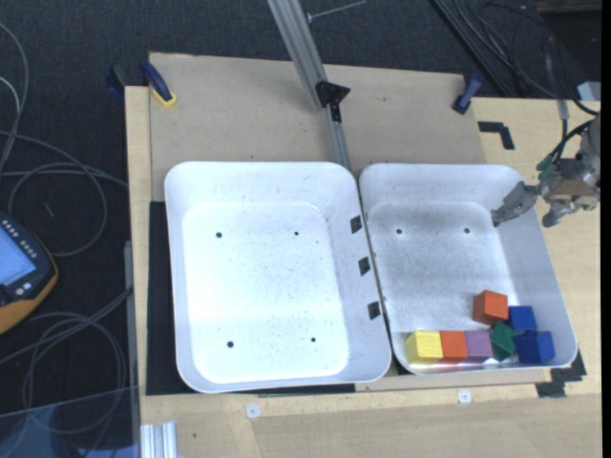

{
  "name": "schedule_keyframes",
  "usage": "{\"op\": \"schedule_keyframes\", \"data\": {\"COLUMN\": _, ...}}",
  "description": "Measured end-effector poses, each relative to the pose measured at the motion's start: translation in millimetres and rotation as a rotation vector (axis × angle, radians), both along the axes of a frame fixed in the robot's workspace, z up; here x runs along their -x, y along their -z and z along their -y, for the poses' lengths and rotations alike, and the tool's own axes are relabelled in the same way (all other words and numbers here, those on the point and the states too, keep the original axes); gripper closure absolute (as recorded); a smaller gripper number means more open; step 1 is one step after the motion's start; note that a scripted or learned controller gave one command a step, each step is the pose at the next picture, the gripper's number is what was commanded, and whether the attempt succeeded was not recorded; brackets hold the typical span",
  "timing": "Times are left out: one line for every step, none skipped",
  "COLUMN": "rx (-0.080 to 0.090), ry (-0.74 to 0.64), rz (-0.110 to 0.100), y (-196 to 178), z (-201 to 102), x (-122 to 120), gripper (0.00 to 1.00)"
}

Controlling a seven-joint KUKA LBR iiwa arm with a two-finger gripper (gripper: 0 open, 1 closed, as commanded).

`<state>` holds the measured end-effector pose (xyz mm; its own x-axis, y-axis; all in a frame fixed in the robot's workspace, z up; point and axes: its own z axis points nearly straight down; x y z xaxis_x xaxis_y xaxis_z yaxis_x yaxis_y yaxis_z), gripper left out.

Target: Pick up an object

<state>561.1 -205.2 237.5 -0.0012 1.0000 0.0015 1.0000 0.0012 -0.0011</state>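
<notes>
the things i could pick are all huddled in the near right corner of the right bin [434, 191]. an orange block [491, 305] sits a little apart toward the bin's middle, tilted. just beside it on the right is a blue block [522, 318], and another blue block [537, 347] lies nearer the corner. along the near wall runs a row, touching side to side: a yellow block [425, 344], a second orange block [452, 343], a purple block [477, 343], and then a dark green block [502, 338] wedged between the row and the blue ones.

my claw [532, 209] hangs at the far right rim of that same bin, well apart from the blocks. its two fingers are spread, one grey finger [513, 202] pointing down-left over the bin's edge, the other to its right, and nothing sits between them.

the left bin [258, 184] lies just beside the right one, the two touching along their inner walls. both rest on the pale wooden table [248, 103], with blue clamps [158, 82] at its far corners and a metal rail [296, 31] slanting down toward the gap between the bins.
</notes>
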Motion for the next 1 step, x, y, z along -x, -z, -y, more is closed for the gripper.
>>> {"op": "schedule_keyframes", "data": {"rx": -0.005, "ry": -0.006, "rz": -0.008, "y": 87.4, "z": -92.1, "x": 17.8, "gripper": 0.00}}
